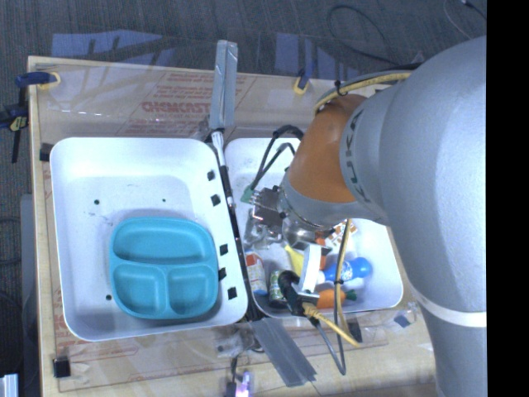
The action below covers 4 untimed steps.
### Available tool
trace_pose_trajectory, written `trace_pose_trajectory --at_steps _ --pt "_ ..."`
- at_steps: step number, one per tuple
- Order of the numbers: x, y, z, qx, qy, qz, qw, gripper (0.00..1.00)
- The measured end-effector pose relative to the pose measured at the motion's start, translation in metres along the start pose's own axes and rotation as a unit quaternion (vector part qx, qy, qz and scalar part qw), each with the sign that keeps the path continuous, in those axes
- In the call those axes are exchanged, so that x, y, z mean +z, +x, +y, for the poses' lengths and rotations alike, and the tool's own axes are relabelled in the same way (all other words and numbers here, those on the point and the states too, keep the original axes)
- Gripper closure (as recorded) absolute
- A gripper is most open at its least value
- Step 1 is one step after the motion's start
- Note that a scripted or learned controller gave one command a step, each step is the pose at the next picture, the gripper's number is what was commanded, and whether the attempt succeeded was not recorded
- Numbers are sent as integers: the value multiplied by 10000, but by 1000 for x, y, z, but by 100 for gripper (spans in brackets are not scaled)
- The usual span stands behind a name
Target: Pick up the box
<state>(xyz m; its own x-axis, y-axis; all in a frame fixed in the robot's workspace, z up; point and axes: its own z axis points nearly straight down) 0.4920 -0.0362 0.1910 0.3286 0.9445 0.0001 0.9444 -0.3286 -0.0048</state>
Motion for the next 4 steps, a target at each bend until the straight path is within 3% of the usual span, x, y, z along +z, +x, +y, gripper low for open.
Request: trace_pose_trajectory --at_steps 1,2,3,4 --pt "0 36 -29 2047 1 2 9788 100" --pt "0 48 -34 2262 -1 -1 9741 100" --pt "-7 122 -9 2190 11 -13 9757 100" --pt "-48 157 -49 3529 0 -4 9357 100"
